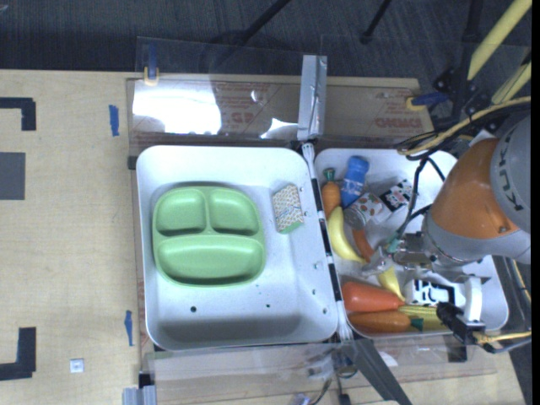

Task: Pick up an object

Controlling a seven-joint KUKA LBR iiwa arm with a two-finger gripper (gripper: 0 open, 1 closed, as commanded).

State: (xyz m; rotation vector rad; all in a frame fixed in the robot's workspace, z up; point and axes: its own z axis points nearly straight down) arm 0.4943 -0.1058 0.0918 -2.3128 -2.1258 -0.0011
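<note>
Arm [477, 201] low over right bin [498, 310]; pincer [403, 251] among banana [339, 236], carrots [371, 295] and blue bottle [355, 172]; grip state unclear. Green tray [207, 234] in left bin [169, 163].

Camera: single, fixed above the surface [67, 226], looking down at a slant; moderate range; both white bins [287, 310] in frame; arm [481, 201] enters from 3 o'clock
</note>
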